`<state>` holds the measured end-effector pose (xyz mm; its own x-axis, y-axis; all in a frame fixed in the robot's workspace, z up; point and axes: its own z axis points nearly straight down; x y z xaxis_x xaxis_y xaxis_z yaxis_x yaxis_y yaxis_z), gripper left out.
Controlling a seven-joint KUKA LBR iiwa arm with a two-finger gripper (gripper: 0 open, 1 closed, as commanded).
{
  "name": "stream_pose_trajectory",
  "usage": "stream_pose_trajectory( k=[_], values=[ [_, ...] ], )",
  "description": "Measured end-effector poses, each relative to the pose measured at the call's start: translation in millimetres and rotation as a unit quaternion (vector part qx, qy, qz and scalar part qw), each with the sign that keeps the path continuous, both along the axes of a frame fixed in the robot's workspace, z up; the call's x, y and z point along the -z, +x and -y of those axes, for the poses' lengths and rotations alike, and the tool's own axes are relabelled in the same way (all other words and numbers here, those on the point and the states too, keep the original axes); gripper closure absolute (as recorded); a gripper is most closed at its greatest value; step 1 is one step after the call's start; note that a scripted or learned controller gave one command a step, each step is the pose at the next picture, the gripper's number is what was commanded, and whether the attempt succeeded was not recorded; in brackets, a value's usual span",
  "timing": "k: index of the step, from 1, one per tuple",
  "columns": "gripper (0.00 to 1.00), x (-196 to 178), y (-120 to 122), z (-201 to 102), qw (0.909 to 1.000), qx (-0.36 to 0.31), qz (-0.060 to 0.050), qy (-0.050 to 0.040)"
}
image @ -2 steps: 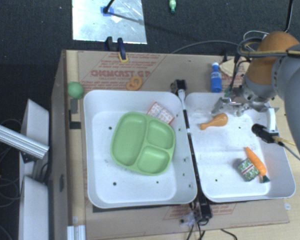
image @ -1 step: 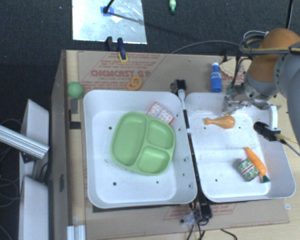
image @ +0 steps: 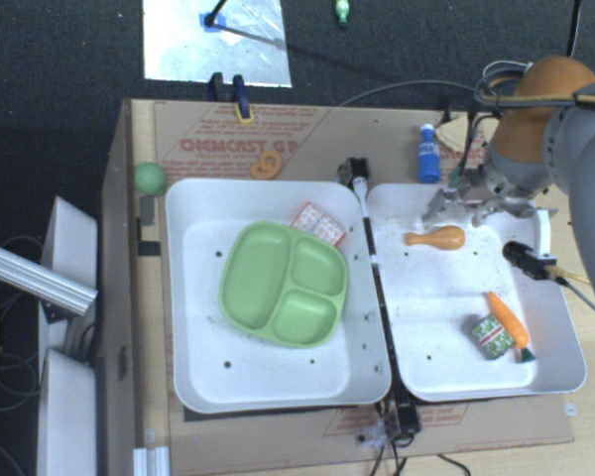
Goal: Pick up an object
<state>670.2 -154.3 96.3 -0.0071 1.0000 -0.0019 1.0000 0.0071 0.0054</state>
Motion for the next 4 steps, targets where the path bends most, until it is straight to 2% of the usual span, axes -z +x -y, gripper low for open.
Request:
stream_pose_trajectory(
  k=[1, 2, 3, 4],
  values=[
    [0.00, 11.1, -1.1, 7.5, 1.0000, 0.003, -0.001, 0.0003],
    [1.00, -0.7, 0.2, 7.5, 1.0000, 0.001, 0.001, -0.0002],
    [0.00, -0.5, 0.1, 7.5, 1.0000, 0.001, 0.001, -0.0002],
    [0.00, 11.2, -1.1, 22.1, 1.0000, 0.003, -0.001, 0.0002]
  ],
)
